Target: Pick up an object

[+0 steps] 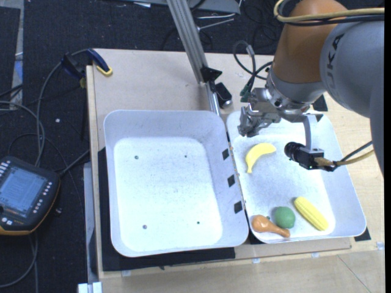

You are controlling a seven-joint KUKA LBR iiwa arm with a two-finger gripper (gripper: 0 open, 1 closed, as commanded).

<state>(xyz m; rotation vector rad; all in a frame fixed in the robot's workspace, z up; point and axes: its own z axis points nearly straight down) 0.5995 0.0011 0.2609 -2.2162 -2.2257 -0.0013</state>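
claw (252,122) hangs over the far left corner of the right bin (342,163); cannot tell its state from this angle, nothing seen in it. banana (259,155) lies in that bin just near of the claw. corn cob (311,213), green ball (283,217) and orange drumstick-shaped toy (269,225) sit along the near edge. left bin (119,127) alongside on the worktop (146,81).
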